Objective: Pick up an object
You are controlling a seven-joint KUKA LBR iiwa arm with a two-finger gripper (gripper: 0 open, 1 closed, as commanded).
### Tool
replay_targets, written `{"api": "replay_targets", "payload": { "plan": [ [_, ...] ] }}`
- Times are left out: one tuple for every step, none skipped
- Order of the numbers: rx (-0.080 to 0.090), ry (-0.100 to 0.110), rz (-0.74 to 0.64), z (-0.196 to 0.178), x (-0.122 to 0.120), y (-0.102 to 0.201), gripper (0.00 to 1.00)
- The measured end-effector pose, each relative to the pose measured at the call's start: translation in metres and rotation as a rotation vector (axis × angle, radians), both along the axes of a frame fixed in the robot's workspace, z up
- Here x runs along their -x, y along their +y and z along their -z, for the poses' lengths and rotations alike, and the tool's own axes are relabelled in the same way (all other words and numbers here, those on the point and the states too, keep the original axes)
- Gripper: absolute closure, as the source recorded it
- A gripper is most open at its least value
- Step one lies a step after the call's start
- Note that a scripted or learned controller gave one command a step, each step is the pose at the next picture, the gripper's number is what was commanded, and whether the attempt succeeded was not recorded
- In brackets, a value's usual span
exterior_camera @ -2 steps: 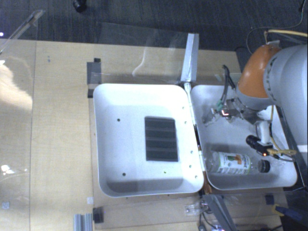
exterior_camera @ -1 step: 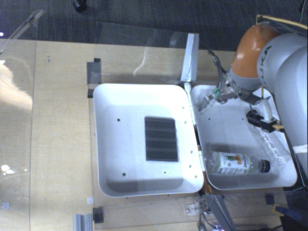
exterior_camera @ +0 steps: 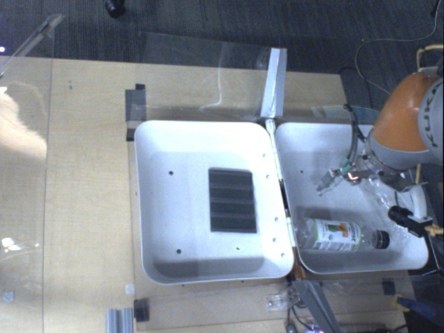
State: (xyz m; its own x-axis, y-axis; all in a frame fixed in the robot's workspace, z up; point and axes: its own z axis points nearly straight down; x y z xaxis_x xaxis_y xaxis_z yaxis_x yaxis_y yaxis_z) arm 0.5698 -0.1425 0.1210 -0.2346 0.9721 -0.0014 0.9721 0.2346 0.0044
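A pale bottle [exterior_camera: 336,234] with a green-and-white label and a dark cap lies on its side near the front wall of the right bin [exterior_camera: 305,144]. A black ribbed rectangular block [exterior_camera: 232,200] lies flat in the middle of the left bin [exterior_camera: 159,158]. My gripper [exterior_camera: 340,177] hangs low over the middle of the right bin, above and behind the bottle and apart from it. Nothing shows between it and the bin floor. The grey arm with its orange band [exterior_camera: 406,113] comes in from the right.
A metal strip [exterior_camera: 274,82] stands at the back where the two bins meet. Clear plastic sheeting [exterior_camera: 41,151] covers the bench to the left. Cables and clamps [exterior_camera: 305,307] sit at the bench's front edge below the bins.
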Motion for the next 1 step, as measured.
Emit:
{"api": "replay_targets", "payload": {
  "plan": [
    [0.004, -0.013, -0.142, 0.0306, 0.0462, 0.0284, 0.0]
  ]
}}
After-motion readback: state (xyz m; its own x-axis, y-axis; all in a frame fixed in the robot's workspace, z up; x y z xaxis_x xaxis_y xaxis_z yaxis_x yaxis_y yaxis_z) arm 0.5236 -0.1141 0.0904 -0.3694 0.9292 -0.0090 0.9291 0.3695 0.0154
